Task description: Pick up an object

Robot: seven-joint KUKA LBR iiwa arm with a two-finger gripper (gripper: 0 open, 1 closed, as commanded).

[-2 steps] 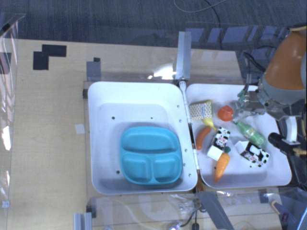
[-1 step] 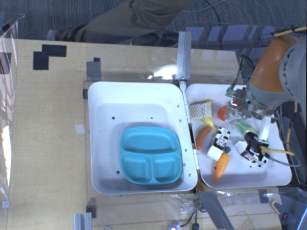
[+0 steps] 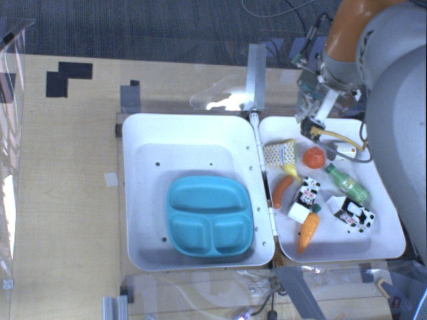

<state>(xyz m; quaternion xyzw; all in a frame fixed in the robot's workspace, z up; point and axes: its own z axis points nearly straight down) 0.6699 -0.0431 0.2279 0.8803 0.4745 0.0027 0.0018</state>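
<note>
The right bin (image 3: 387, 239) holds several small objects. A yellow netted piece (image 3: 279, 153) lies at its far left, with a red tomato (image 3: 314, 157) beside it. A green bottle (image 3: 347, 185) lies to the right. Nearer the front are an orange sausage (image 3: 281, 191), a cow-patterned carton (image 3: 307, 193), a white block (image 3: 299, 212), a carrot (image 3: 307, 231) and a second cow-patterned piece (image 3: 354, 215). My gripper (image 3: 307, 114) hangs over the bin's far edge, above and behind the tomato, with nothing seen in it.
The left bin (image 3: 143, 179) bears a blue divided plate (image 3: 209, 215). A grey upright post (image 3: 256, 79) stands behind the divide between the two bins. The arm's large grey body (image 3: 397, 99) covers the right bin's far right corner.
</note>
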